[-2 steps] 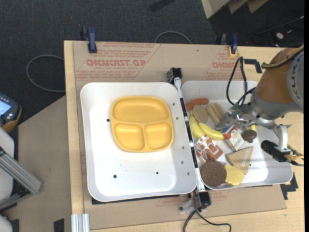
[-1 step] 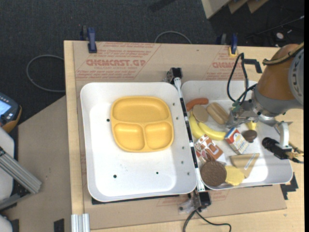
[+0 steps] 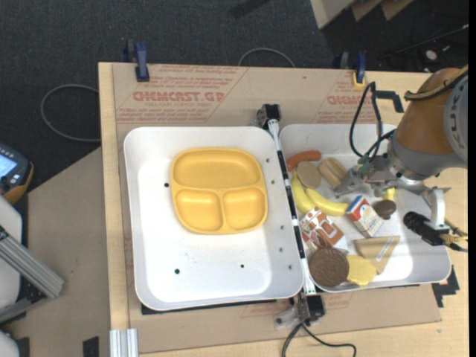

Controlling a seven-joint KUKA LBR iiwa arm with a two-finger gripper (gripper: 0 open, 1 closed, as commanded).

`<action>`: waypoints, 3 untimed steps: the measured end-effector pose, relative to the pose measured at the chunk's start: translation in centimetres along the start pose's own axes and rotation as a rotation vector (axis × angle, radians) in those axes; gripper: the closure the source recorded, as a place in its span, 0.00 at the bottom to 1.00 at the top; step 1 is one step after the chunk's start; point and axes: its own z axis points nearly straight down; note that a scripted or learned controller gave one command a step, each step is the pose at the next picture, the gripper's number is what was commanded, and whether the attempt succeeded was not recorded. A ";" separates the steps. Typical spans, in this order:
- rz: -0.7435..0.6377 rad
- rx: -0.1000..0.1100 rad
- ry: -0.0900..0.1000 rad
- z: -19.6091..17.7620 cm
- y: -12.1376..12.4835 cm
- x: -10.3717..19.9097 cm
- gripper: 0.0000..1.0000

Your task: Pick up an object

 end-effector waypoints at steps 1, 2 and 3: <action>0.001 0.004 0.002 1.0 -2.5 1.1 0.00; 0.000 0.000 0.000 0.0 -2.3 1.0 1.00; 0.000 0.000 0.000 0.0 -2.3 1.0 0.00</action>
